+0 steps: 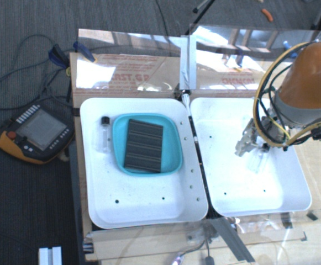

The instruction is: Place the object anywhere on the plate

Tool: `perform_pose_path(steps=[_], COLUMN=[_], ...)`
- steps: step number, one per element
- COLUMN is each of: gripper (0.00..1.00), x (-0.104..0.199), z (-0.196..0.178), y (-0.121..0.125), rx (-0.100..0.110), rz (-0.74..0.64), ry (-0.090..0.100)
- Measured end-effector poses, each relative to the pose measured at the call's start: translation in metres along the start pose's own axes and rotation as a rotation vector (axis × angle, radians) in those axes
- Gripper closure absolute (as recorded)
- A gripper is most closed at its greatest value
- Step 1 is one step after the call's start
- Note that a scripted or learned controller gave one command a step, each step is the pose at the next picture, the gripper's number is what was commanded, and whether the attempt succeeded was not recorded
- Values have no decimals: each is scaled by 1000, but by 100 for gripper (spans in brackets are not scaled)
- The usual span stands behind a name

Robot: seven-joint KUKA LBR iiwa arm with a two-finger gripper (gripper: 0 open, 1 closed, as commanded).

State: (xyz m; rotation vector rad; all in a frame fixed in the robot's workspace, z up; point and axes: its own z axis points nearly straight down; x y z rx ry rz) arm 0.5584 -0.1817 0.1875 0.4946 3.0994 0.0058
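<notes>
Dark grey ribbed rectangular object [144,146] lies flat on turquoise plate [172,160] in left bin [143,211]; gripper [250,146] over right bin [270,200], finger state indiscernible.

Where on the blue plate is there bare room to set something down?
The dark ribbed block crowds the middle of the blue plate. Only narrow strips between the block and the plate's rim are bare. The gripper sits over the right bin.

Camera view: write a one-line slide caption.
Dark ribbed block lies on the blue plate in the left bin; the gripper hovers over the right bin.
</notes>
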Motion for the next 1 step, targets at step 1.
perform_pose_path(steps=[1], gripper=[0], x=[0], z=[0], y=[0], rx=[0], rz=[0], ry=[0])
